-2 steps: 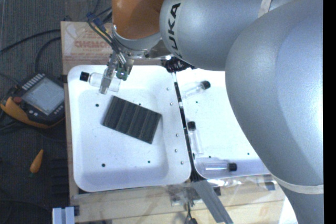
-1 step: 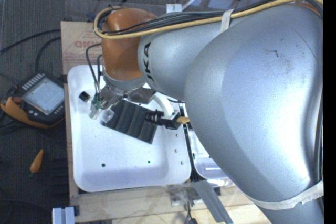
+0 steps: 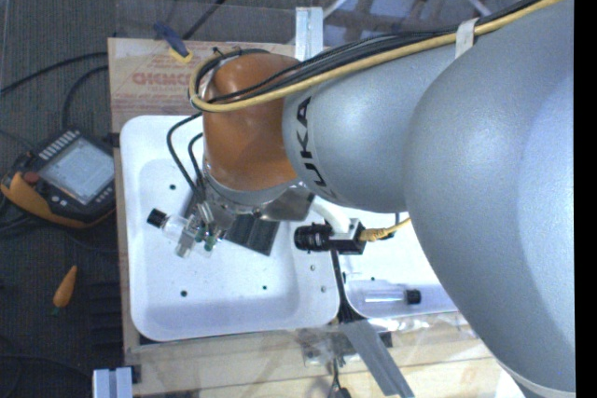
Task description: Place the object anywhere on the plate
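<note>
While my end effector (image 3: 198, 236) hangs low over the left bin (image 3: 149, 294) at frame centre-left, I cannot tell its opening or contents. The plate and object are hidden from me; descending blind risks a missed grasp.

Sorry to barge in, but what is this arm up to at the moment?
The grey KUKA arm is reaching from the right over the left white bin, its orange band hanging above the bin floor. The gripper sits low in that bin; the arm hides much of it, so I cannot tell whether it holds anything. A small clear tube with a dark cap lies in the right bin.
</note>
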{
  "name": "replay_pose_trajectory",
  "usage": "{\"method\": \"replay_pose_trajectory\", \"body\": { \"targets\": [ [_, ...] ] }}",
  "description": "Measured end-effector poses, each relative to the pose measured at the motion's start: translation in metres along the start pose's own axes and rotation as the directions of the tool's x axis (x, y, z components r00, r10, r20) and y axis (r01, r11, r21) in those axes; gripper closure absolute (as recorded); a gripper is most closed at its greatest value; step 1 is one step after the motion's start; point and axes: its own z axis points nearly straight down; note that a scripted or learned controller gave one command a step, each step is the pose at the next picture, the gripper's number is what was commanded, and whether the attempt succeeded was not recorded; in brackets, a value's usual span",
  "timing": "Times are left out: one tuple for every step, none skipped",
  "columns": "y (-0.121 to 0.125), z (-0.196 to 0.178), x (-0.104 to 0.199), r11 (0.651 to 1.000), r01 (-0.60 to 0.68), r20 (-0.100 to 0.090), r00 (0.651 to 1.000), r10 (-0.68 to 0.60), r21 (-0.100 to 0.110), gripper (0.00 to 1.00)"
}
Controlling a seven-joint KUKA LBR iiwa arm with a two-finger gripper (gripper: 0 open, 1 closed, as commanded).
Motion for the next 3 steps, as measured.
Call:
{"method": "replay_pose_trajectory", "body": {
  "targets": [
    [0.027, -0.115, -0.021, 0.983, 0.182, 0.004, 0.983, -0.182, -0.001, 1.00],
    [0.012, -0.079, 0.003, 0.992, -0.127, 0.001, 0.992, 0.127, 0.000, 1.00],
    [0.012, -0.079, 0.003, 0.992, -0.127, 0.001, 0.992, 0.127, 0.000, 0.00]
  ]
}}
